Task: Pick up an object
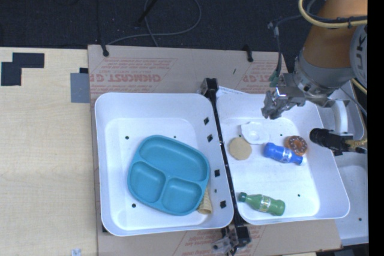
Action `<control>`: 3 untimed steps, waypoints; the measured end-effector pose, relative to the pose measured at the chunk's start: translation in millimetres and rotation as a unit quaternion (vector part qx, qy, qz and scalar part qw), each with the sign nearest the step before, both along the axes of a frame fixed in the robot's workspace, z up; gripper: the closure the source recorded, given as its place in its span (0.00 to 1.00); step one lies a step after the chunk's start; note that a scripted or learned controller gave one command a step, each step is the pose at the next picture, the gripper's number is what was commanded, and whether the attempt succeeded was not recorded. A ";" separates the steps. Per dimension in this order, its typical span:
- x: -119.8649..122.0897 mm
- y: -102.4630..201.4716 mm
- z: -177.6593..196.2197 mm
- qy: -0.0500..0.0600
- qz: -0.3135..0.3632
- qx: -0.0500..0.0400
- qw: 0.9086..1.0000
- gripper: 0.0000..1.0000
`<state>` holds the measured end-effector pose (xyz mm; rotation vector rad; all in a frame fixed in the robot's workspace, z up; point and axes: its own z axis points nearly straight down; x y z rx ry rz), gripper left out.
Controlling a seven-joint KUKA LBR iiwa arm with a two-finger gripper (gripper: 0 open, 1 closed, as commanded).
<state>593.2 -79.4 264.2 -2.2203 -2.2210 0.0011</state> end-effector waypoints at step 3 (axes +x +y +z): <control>-43.1 153.7 -16.0 0.003 0.002 0.001 1.000 1.00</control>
